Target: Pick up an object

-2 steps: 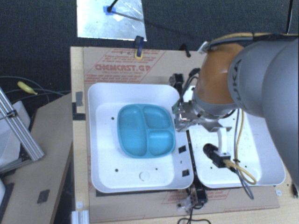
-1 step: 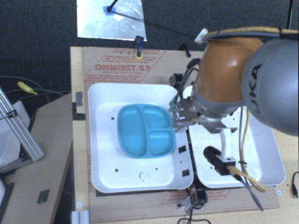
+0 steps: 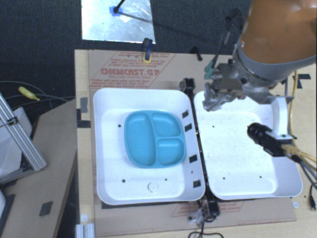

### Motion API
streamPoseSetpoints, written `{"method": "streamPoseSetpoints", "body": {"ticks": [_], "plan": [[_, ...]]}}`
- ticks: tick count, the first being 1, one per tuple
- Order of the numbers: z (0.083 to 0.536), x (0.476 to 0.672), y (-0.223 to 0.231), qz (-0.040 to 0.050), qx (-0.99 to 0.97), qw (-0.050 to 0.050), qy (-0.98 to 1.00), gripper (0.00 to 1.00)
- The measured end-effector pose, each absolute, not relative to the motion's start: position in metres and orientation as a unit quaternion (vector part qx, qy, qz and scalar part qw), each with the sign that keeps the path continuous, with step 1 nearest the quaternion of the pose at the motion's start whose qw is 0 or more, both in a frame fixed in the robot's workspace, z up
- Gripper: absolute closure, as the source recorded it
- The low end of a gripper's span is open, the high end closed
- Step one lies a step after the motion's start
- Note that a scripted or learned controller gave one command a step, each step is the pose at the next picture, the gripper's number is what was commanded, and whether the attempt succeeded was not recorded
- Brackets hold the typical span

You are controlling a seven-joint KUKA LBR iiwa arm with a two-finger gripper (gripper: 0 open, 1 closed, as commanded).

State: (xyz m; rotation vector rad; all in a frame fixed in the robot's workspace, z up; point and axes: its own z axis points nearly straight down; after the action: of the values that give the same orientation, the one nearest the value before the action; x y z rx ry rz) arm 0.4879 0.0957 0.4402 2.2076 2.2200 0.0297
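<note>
Over the back corner of the arm-side bin (image 3: 233, 152), close to the wall it shares with the other bin (image 3: 106, 182), the gripper (image 3: 216, 98) hangs from the grey-and-orange arm (image 3: 277, 29), pointing down at bare white floor. How far it is open cannot be told from this slanted view, and nothing is seen in its hold. Its height above the floor is also hard to judge.

The one loose thing to pick is a blue divided plate (image 3: 153, 138), lying flat and face up near the middle of the other bin. From the gripper it lies across the shared wall, on the side away from the arm and toward the front edge of the bench: apart from it, not beneath it. The plate rests clear of all four walls, which leaves room around its rim. Because it is flat and wide, it would likely have to be taken by its raised rim or a divider ridge, so the gripper would need to cross the wall and descend over an edge. The pick appears not yet begun.
</note>
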Motion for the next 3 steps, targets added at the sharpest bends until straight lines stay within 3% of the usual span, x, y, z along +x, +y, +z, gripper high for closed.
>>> {"method": "streamPoseSetpoints", "body": {"ticks": [1, 2, 3], "plan": [[0.439, 0.485, 0.223, 0.0033, 0.701, -0.001, 0.713, 1.00], [0.450, 0.487, 0.215, 0.0030, 0.704, 0.001, 0.711, 1.00], [0.378, 0.503, 0.235, -0.0023, 0.705, -0.001, 0.710, 1.00]]}}
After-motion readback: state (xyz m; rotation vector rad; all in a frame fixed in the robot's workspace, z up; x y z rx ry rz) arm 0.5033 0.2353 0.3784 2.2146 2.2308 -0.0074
